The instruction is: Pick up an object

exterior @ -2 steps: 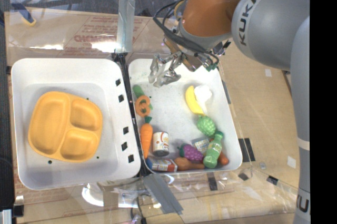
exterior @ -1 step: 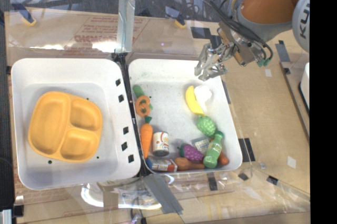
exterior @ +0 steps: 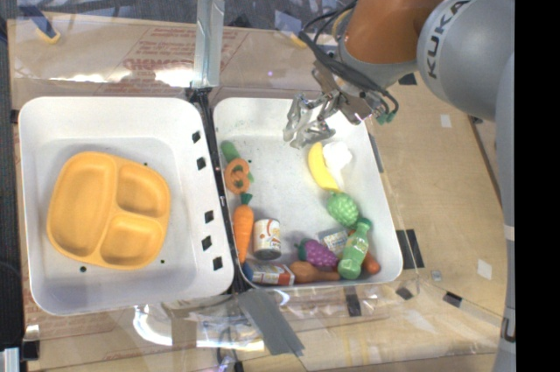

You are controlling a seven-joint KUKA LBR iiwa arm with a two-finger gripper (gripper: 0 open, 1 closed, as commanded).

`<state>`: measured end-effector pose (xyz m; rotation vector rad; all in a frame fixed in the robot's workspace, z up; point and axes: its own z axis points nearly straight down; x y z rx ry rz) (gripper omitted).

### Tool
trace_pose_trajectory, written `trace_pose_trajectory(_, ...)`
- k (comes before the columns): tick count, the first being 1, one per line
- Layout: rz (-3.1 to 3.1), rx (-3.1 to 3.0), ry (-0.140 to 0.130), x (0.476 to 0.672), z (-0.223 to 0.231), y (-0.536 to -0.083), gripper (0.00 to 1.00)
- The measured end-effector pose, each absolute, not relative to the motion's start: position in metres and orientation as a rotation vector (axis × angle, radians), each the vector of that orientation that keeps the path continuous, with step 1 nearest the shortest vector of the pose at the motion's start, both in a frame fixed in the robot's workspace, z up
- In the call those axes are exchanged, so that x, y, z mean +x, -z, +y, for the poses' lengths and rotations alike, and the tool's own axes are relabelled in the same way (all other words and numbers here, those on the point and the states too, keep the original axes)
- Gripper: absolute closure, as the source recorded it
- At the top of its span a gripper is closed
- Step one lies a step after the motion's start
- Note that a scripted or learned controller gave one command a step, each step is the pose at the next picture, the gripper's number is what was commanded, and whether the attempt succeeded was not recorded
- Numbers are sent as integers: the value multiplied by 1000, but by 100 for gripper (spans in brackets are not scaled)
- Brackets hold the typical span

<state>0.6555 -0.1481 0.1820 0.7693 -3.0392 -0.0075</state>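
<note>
Hovering with finger state impossible to tell, the metal two-finger gripper (exterior: 306,123) risked sliding off the curved yellow plastic banana (exterior: 321,171) just below-right.

The bare silvery metal pincer (exterior: 306,123) glints with a hard shine, and just above it the arm's orange band (exterior: 385,11) looks like smooth, glossy plastic beside the satin grey casing (exterior: 468,46). Below it the right shallow white plastic bin (exterior: 262,121) has a smooth, faintly speckled floor holding glossy plastic toy food such as the yellow banana (exterior: 320,171) and the knobbly green fruit (exterior: 344,208). Far to its left the matt orange plastic divided tray (exterior: 107,209) lies in the left smooth white bin (exterior: 52,121)
</note>
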Motion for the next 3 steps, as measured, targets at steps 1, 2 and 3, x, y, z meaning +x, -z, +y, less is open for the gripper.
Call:
trace_pose_trajectory(1,-3124,399,-7,658,-211,-286,100)
trace_pose_trajectory(2,-3106,416,9,656,-160,-165,100)
trace_pose_trajectory(3,-3148,209,-5,659,-136,-273,100)
